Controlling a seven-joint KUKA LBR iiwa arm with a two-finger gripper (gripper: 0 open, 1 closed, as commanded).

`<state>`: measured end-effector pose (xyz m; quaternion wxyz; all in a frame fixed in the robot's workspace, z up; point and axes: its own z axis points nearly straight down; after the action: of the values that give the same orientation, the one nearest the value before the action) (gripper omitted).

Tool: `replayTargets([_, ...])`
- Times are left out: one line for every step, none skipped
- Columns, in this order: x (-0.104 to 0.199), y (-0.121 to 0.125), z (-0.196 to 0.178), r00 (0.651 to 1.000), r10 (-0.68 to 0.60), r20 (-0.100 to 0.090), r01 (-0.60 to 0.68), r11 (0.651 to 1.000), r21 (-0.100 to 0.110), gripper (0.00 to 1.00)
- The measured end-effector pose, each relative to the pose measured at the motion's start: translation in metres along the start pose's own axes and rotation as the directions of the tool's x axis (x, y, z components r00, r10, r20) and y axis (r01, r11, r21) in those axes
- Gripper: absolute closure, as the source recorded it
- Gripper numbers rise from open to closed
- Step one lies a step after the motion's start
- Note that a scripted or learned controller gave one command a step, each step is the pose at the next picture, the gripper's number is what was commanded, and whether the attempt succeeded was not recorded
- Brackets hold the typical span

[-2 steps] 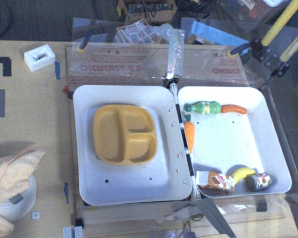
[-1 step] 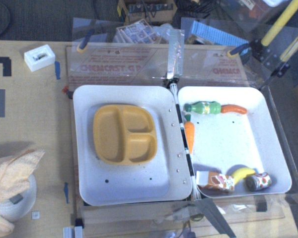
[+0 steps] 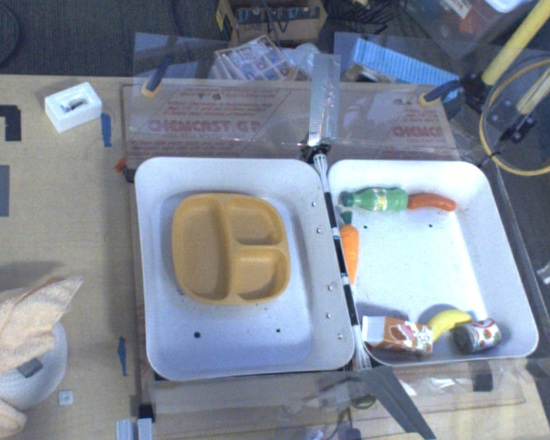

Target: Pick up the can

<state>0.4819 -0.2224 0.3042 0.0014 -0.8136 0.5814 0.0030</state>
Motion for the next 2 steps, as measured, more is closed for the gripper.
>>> replayTargets([-0.016,-0.029,0.083,1.0,-0.002,0.0,0.002,1.0,0.0,1.0])
replayTargets([-0.022,-0.017,-0.088,0.96,-0.281,0.0,0.281,0.96,0.003,1.0])
